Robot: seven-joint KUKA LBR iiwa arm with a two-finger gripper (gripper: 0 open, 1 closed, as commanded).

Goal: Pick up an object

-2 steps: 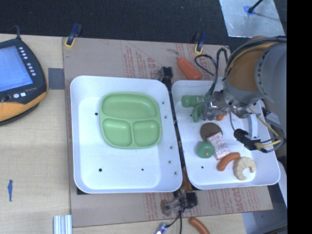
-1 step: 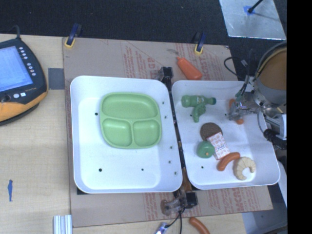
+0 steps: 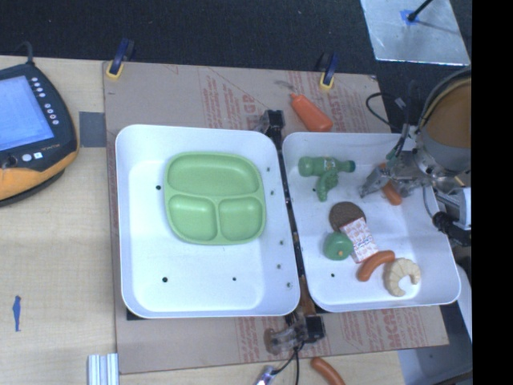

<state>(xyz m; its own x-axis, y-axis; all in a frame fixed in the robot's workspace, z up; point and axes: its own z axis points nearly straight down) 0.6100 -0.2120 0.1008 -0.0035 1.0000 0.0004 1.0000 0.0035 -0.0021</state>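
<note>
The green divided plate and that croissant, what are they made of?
The green divided plate looks like moulded plastic: one even colour, soft matte sheen, rounded compartment walls. The croissant seems a toy, probably plastic or rubber: pale, smooth, uniform; the picture can't settle which.

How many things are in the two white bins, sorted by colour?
Green: 3, the tray, toy and ball
Orange: 2, the sausage and the piece by the gripper
Brown: 1, disc
Cream: 1, croissant
Red-white: 1, packet
Total: 8
</note>
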